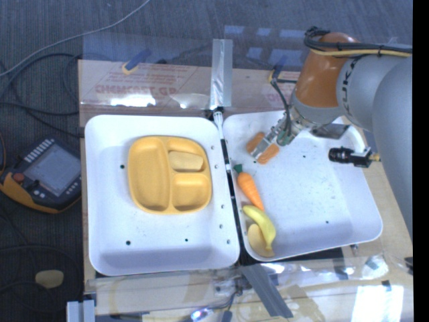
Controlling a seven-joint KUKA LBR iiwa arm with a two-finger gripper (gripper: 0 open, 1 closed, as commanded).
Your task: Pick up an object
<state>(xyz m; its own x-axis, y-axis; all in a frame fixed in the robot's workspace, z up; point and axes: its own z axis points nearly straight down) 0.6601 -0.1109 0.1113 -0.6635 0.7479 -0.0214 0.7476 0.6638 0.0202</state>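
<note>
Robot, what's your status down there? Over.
Tool down in right bin, at an orange piece. Grip unclear. Carrot and banana lie nearby. Yellow tray in left bin.

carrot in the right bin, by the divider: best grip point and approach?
Grip the carrot across its thick orange middle, coming straight down from above. It lies flat on the floor of the right bin, long axis running from its green top near the divider toward the banana. Probably set the gripper's closing line across that axis; the tapered tip almost meets the banana, so avoid that end.
</note>
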